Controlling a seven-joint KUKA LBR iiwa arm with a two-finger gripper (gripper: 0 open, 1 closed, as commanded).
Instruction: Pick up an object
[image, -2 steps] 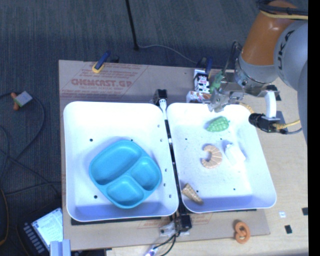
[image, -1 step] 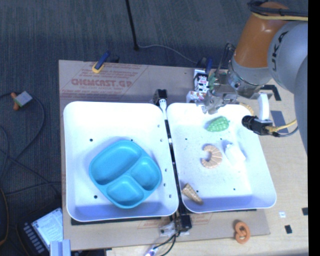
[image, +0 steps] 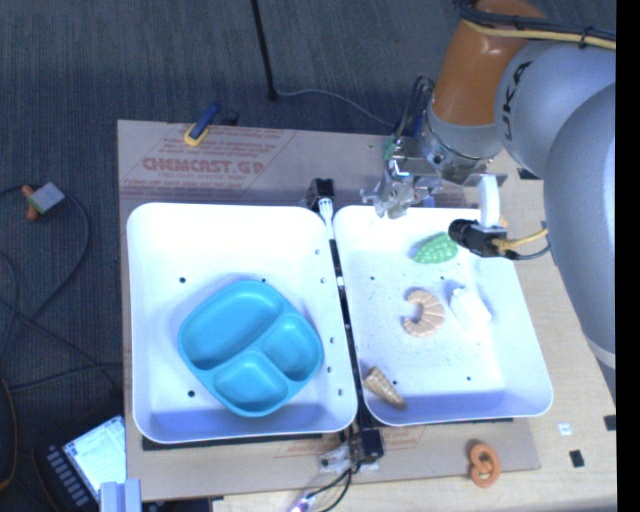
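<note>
In the right bin lie a green ridged piece, a tan croissant-shaped piece, a small white piece and a tan cone-shaped piece near the front left corner. My gripper hangs over the far left corner of that bin, up and to the left of the green piece and apart from all the objects. The grey arm with its orange band comes in from the upper right.
The left bin holds a blue divided plate. An orange ring-shaped thing lies on the bench in front of the right bin. A blue and yellow tool rests at the board's far edge. A black clip sits between the bins.
</note>
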